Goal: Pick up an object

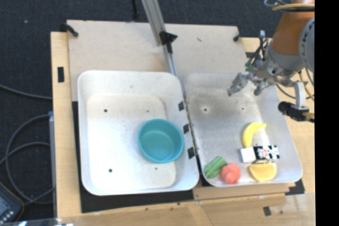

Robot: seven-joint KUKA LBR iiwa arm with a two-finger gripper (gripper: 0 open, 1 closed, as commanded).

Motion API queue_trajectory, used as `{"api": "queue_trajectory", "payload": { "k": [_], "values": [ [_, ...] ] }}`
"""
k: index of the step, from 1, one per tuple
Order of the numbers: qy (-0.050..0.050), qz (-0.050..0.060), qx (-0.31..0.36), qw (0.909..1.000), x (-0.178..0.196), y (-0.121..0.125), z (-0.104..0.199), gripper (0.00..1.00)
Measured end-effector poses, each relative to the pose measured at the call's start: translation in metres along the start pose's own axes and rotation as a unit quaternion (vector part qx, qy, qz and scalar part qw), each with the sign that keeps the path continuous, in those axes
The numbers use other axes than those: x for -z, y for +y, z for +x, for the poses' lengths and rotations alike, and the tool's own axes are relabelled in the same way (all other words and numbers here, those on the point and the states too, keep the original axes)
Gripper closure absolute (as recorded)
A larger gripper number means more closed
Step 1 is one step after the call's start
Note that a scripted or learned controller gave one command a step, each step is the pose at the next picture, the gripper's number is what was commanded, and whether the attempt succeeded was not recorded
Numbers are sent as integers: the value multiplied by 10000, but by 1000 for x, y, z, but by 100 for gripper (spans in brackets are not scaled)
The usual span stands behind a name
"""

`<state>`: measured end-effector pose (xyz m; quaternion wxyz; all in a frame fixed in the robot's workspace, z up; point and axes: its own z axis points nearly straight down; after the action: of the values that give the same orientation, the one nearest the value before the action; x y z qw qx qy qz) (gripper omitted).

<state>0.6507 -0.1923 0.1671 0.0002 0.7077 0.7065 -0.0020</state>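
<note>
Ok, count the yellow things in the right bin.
2. A banana lies near the right bin's right side, and a yellow piece sits at its front right corner, next to the red ball. The white box between them may hide more.

Tool (247, 86) open over right bin (212, 92); blue bowl (160, 140) in left bin (106, 92).

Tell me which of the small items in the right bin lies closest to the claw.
The yellow banana. It lies highest in the cluster, just below the claw; the green piece, red ball and others sit farther down.
</note>
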Motion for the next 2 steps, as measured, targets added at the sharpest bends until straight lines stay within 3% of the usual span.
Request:
{"api": "queue_trajectory", "payload": {
  "k": [1,2],
  "values": [
    [6,12,1,10000,-56,-11,-3,0],
    [2,-33,1,10000,-41,-8,-3,100]
  ]
}}
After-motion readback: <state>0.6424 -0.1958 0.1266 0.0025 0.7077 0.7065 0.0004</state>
